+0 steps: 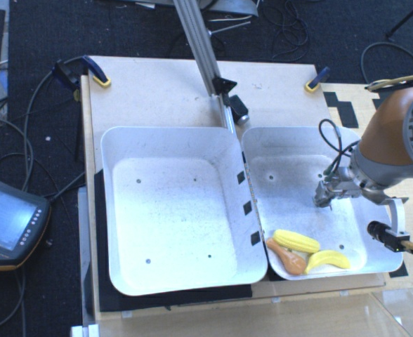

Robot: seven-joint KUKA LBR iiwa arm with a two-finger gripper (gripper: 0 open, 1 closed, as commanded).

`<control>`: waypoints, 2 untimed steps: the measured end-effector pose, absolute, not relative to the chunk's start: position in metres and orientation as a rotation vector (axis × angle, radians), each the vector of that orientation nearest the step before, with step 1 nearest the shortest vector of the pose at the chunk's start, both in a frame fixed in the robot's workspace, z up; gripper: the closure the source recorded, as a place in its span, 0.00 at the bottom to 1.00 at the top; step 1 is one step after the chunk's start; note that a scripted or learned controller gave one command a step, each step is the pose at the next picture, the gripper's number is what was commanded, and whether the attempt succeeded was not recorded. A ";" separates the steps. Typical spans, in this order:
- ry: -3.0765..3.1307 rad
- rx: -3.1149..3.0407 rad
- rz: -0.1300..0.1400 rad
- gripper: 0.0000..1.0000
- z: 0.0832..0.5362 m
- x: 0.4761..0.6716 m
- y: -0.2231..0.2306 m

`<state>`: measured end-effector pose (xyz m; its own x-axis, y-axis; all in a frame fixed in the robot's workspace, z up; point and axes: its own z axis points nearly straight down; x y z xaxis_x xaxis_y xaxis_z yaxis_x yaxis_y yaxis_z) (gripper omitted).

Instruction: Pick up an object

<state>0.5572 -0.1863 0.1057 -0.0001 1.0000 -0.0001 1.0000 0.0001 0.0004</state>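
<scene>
My tool (324, 196) hangs low inside the right-hand shallow white plastic bin (291, 149), over a bare patch of its floor near the middle-right. From this slant I cannot tell how it is set, and I see nothing carried in it.

The things I might take lie together at the near edge of that bin: a plump yellow corn-cob-shaped toy (296, 241), a curved yellow plastic banana (328, 260) just beside it, and an orange carrot-like piece (287, 256) touching the cob's underside. All three rest on the bin floor, apart from my tool.

The left-hand white bin (115, 153) on the pale bench (164, 90) holds nothing.

I judge the pick not yet made: reaching, closing and lifting all remain.
</scene>
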 end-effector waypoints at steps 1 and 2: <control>2.220 2.219 0.002 1.00 0.147 0.558 -0.187; 2.219 2.218 0.004 1.00 0.200 0.559 -0.187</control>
<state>0.5593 -0.1867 0.1995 -0.0005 1.0000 -0.0011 1.0000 0.0005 0.0045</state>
